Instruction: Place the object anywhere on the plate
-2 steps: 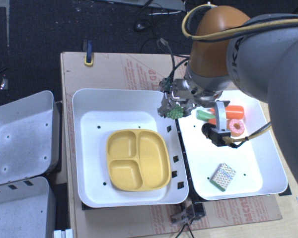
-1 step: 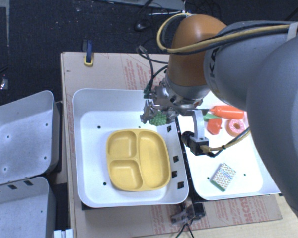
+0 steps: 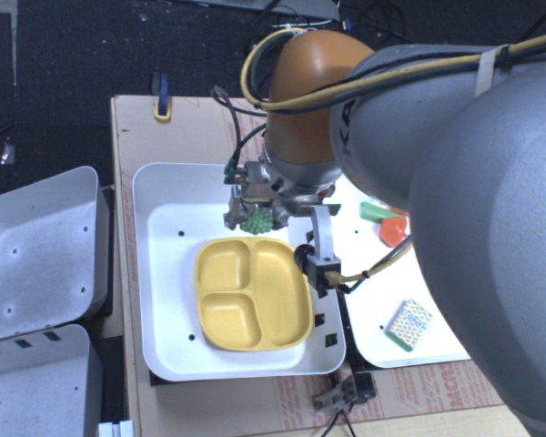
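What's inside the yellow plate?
The plate has three sections, and they look bare. The gripper sits over its top edge with something green there, hiding that bit.

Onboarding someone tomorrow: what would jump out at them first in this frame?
The big grey arm with its orange band sweeps in from the right, over the bench. Below it, a yellow divided plate sits in the left white bin, with the gripper at the plate's far rim, something green at its tip. Small items, including an orange object, lie in the right bin.

A pale wooden bench fills the centre of the frame; dark speckled floor spreads across the upper left.
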Controlling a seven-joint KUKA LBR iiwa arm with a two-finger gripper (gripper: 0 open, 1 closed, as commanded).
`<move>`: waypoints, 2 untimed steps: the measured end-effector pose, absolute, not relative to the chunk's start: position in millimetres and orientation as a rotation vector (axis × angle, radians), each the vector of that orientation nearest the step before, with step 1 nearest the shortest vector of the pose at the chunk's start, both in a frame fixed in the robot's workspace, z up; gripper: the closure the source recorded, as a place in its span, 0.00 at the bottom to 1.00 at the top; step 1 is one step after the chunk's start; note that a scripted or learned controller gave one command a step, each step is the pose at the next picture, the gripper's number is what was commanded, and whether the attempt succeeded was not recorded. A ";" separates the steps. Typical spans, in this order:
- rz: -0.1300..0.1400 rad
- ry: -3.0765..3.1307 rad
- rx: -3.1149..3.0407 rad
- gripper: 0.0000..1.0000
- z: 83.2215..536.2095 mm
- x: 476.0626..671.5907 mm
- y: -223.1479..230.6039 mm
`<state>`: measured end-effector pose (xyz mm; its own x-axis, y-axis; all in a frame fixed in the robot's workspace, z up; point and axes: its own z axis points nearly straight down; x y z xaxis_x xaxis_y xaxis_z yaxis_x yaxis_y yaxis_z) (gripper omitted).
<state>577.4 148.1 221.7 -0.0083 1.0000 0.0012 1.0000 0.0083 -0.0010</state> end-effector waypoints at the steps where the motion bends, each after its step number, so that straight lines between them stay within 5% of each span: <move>1: -0.002 -2.226 -2.218 1.00 242.7 580.9 141.3; 2: 0.001 -2.225 -2.218 0.00 241.6 580.7 141.2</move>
